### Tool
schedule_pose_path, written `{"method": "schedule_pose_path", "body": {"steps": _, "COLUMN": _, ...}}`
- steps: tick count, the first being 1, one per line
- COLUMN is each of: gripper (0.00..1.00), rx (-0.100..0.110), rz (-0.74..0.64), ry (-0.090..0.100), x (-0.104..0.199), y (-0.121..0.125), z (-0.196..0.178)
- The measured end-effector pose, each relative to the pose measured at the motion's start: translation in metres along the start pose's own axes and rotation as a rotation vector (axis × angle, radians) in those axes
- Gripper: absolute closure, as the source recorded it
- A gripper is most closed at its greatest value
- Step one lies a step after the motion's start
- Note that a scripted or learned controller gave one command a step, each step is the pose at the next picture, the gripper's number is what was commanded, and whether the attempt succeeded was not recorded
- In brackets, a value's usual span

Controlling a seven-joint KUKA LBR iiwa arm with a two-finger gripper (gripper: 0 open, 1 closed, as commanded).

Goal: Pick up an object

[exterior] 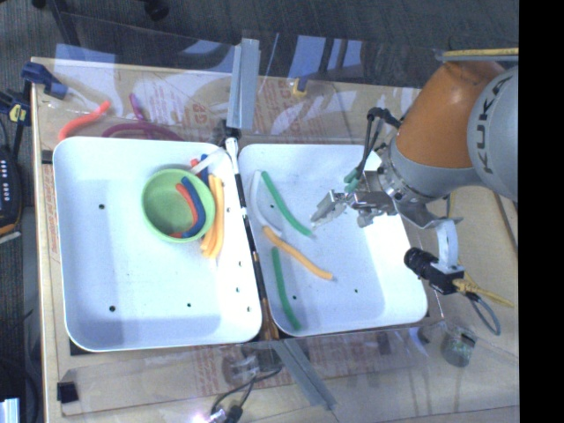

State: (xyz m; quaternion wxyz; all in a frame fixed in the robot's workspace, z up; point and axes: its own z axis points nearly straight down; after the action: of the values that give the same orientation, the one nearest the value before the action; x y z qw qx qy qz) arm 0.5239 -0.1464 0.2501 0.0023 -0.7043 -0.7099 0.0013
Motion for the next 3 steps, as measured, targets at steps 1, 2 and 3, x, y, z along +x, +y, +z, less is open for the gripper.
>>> {"method": "schedule_pose_path", "body": {"steps": 1, "gripper": 0.0, "rx": -0.003, "rz": -0.121, "ry": -0.002, "x": 0.012, "y": -0.004, "z": 0.158}}
{"method": "schedule_pose_path", "body": {"steps": 2, "gripper": 1.0, "rx": -0.003, "rz": -0.126, "ry": -0.005, "x": 0.009, "y": -0.003, "z": 0.147}}
{"method": "schedule_pose_path", "body": {"steps": 3, "gripper": 0.0, "rx": -0.002, "rz": -0.126, "ry": -0.005, "x": 0.01, "y": -0.003, "z": 0.148}}
